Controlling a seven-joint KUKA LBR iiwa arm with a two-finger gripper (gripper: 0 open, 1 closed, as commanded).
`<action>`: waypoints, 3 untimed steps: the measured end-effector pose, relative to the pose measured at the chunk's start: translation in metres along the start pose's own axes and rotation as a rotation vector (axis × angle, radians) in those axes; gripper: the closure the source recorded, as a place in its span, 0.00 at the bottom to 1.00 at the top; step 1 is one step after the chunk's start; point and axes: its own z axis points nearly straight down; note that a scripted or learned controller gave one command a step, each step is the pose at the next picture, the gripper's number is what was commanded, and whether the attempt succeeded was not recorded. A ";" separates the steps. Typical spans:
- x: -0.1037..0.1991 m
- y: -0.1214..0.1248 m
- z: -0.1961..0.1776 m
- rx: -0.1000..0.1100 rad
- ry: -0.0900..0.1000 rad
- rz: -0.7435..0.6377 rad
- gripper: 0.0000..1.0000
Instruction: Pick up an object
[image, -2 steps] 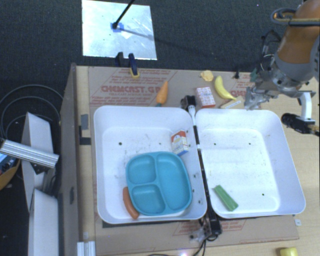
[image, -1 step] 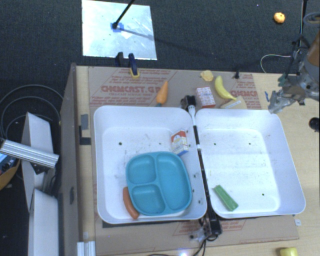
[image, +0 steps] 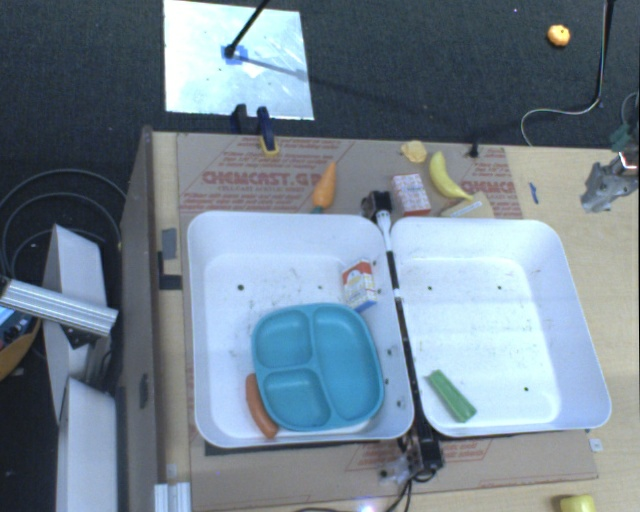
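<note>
Green block in bin, pincer apart

The gripper at three o'clock was cut by the picture's edge, and its fingers were too small to read. A yellow object at five o'clock was cut by the lower edge. The print on the small carton was unreadable.
</note>
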 end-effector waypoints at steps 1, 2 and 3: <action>0.015 -0.010 0.045 0.011 0.004 -0.004 1.00; -0.001 -0.029 0.012 0.004 0.002 -0.001 1.00; 0.017 -0.014 0.061 0.011 0.004 -0.006 1.00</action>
